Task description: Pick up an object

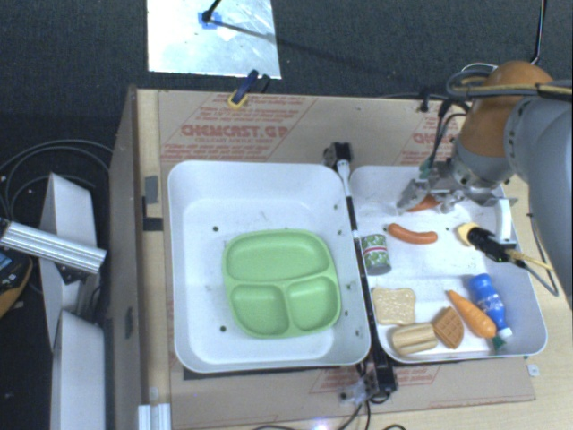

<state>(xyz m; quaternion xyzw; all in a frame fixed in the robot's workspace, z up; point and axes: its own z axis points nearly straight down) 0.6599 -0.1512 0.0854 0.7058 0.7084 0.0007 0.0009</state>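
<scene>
The gripper (419,197) hung low in the far part of the right bin (439,271), tilted toward that bin's inner wall, and whether it was spread or closed could not be told from this slanted view. An orange-red piece (431,203) showed right at its tip, touching or all but touching it; nothing proved the piece was gripped, so it counted as lying on the bin floor. The step in hand looked like the grasp itself: the arm was down at a target, with no lift begun. The next move would call for closing squarely on that small piece and rising straight, since a glancing pinch could squirt it aside. Just nearer the camera lay a sausage (412,235), apart from the piece but near enough to be nudged. A green can (376,253) stood by the inner wall. Farther off, along the bin's near side, sat a cracker (394,305), a bread roll (413,339), a waffle (448,327), a carrot (471,314) and a blue bottle (488,299), all well clear of the tip. The left bin (206,240) held a green divided plate (282,282), out of the way.
</scene>
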